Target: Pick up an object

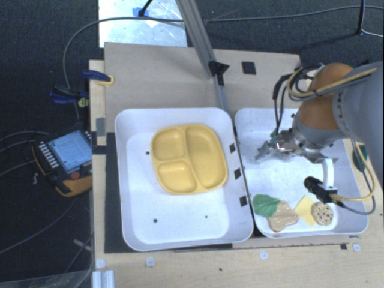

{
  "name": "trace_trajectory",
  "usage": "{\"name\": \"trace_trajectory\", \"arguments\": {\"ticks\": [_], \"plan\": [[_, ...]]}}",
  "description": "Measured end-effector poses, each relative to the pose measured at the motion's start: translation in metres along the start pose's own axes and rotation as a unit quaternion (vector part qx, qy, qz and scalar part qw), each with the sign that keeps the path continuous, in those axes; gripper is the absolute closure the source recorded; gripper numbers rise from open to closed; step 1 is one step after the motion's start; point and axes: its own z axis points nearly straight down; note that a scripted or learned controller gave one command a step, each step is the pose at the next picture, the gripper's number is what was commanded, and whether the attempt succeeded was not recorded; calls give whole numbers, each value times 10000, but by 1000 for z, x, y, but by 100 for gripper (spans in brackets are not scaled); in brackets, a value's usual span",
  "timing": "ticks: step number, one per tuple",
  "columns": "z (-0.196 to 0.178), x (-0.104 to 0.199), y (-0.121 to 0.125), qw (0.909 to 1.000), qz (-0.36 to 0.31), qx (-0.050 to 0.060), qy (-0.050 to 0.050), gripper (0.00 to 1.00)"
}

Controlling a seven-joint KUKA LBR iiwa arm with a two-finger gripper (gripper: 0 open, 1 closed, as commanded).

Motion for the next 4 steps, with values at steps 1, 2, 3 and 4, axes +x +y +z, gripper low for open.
{"name": "trace_trajectory", "arguments": {"ticks": [1,2,3,4], "plan": [[-14,0,1,10000,-1,-26,-3,100],[-73,9,2,10000,-23,-38,-4,100],[-120,16,6,10000,-27,-43,-4,100],[-139,16,7,10000,-26,-26,-2,100]]}}
